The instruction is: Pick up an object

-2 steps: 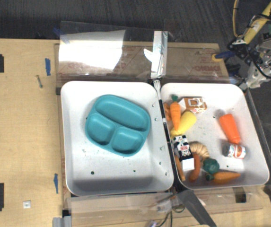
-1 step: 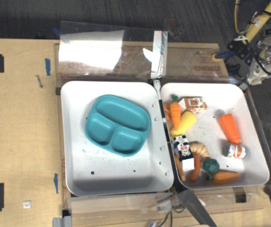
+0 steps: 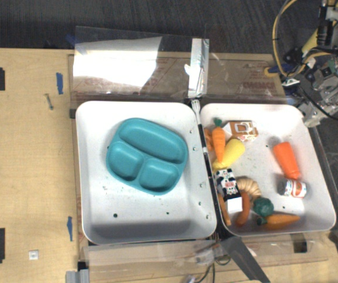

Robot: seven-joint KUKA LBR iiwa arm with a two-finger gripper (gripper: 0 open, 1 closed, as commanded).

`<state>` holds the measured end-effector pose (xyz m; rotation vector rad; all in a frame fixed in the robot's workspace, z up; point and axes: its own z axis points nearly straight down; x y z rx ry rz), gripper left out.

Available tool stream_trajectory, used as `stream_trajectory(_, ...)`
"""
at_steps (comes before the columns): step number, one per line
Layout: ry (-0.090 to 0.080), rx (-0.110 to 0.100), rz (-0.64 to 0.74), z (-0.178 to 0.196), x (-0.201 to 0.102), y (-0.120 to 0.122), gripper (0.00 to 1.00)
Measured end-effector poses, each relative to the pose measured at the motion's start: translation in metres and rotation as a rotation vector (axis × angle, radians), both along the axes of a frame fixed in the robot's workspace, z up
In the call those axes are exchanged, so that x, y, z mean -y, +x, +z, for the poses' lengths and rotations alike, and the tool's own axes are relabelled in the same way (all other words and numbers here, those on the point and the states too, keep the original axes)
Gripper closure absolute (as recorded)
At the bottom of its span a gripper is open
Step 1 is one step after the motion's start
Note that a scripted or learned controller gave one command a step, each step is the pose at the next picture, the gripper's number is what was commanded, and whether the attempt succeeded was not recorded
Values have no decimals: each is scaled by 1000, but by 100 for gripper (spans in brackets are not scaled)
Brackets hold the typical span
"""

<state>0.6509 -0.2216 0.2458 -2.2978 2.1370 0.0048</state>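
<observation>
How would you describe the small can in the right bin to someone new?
Look in the right bin, towards its right wall. The small can lies on its side just below the big orange carrot. Its red and white label sets it apart from the carrot.

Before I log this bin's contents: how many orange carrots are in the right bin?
3. One carrot lies by the bin's left wall beside the yellow piece; a larger carrot lies toward the right; a third carrot lies along the near edge. Others may be hidden in the pile.
</observation>
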Motion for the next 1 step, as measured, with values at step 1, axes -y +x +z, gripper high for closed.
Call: stream_trajectory(1, -4, 13, -50, 69, -2, 18, 100)
